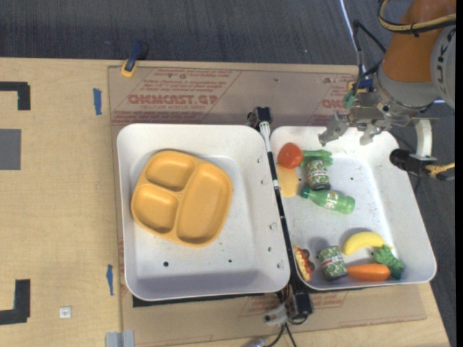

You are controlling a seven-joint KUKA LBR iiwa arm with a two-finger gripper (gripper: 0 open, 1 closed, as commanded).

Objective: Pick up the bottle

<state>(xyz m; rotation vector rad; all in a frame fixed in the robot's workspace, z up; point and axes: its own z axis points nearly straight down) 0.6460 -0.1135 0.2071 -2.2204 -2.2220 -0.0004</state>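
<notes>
Gripper [352, 130] fingers stand spread with nothing between them, poised above the far end of the right bin [405, 215], presumably lining up a descent. Left bin [137, 266] holds a yellow divided plate [181, 197]. Lying on its side mid-bin, the green bottle [329, 200] sits just beside a small can [316, 172] and tomato [290, 155], leaving tight clearance

This looks like a robotics lab. Left of the fingers, two white bins [123, 194] sit on a printed cardboard sheet [173, 96] over a plywood bench [51, 194] marked with blue tape [97, 101]; grey carpet [181, 13] lies beyond, and cabling [346, 6] runs overhead.
</notes>
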